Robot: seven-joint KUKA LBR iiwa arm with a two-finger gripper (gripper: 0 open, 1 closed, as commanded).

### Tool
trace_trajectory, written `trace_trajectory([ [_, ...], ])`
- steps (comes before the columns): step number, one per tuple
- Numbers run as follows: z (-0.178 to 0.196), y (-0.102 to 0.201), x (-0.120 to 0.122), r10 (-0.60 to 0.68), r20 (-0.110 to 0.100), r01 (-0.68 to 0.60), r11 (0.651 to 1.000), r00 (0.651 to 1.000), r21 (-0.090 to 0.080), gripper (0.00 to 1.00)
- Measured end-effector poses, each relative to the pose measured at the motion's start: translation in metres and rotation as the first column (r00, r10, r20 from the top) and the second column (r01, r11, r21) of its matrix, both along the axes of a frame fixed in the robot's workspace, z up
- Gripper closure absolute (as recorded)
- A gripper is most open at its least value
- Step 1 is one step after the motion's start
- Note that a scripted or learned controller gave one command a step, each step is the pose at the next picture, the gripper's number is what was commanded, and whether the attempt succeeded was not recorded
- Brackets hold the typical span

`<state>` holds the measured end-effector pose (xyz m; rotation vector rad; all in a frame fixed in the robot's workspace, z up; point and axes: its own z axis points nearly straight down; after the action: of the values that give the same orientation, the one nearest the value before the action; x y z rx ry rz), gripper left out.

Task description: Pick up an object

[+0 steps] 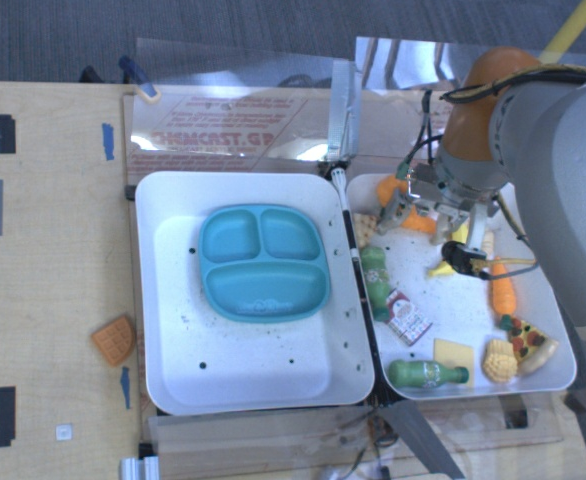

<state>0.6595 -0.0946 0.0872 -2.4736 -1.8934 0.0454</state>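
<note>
One fixed camera hangs above the worktop [43,268] and looks down at a slant, so the far edge of the scene sits at the top of the picture and the near edge at the bottom. It stands far enough back to take in both white bins whole: the left bin [163,298] fills the middle, the right bin [553,368] lies toward the right. The grey arm [553,158] enters from the right and looms large, close to the lens.

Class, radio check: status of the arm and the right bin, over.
Gripper low over right bin's far end, beside an orange toy. No grasp visible. Green bottle, carrot, corn, pizza slice lie loose nearby.
</note>
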Motion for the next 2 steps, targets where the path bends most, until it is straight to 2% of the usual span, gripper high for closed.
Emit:
trace_trajectory([
  [1,0.011,0.001,0.001,0.001,0.004,-0.001,1.000,1.000,-0.001,1.00],
  [2,0.179,0.030,0.009,-0.030,0.051,0.030,1.000,0.998,-0.004,1.00],
])
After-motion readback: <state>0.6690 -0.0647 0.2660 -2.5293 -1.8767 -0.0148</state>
